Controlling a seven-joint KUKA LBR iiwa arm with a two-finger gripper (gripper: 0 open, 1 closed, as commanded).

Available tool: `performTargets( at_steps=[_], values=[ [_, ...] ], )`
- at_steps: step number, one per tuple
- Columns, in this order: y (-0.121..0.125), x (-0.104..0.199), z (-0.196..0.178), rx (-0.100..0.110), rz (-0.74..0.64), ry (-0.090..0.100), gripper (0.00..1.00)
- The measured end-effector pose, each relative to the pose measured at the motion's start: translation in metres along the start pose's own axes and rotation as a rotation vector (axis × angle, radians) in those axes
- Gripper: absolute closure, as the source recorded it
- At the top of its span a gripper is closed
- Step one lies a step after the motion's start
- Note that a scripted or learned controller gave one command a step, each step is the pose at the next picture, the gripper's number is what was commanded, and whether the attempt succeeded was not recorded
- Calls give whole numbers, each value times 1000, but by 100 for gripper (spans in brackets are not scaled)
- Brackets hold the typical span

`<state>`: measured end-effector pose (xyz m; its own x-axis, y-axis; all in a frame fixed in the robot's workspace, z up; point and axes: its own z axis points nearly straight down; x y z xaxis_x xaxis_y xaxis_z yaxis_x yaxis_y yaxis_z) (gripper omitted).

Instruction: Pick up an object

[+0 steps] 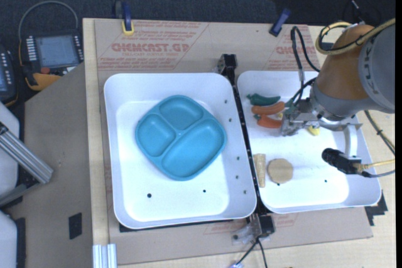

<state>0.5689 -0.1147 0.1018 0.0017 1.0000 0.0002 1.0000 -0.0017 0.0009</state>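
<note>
Looks like the approach step of a pick, judging by the pose: grey arm with orange band reaching in from the right, low over the right-hand white bin. Pincer down near the bin floor, in the bin's upper part; whether apart or together, cannot tell, since the metal tip is small and blurred. Nothing visibly between the fingers.

Nearest candidates: orange and red pepper-like toys with a green one just above, lying just beside the pincer on its left, possibly touching. Round tan cookie-like disc and small tan block nearer the front edge, apart from the pincer. Blue divided plate alone in the left bin, well apart.

Next move probably calls for centring over one toy, closing, then lifting straight up.
</note>
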Motion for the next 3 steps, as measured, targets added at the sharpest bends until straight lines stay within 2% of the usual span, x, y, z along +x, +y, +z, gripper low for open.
performTargets(
  at_steps=[1, 3],
  values=[
    [7, 5, -62, -6, -4, -2, 100],
    [-1, 7, -154, -6, -3, -2, 100]
  ],
)
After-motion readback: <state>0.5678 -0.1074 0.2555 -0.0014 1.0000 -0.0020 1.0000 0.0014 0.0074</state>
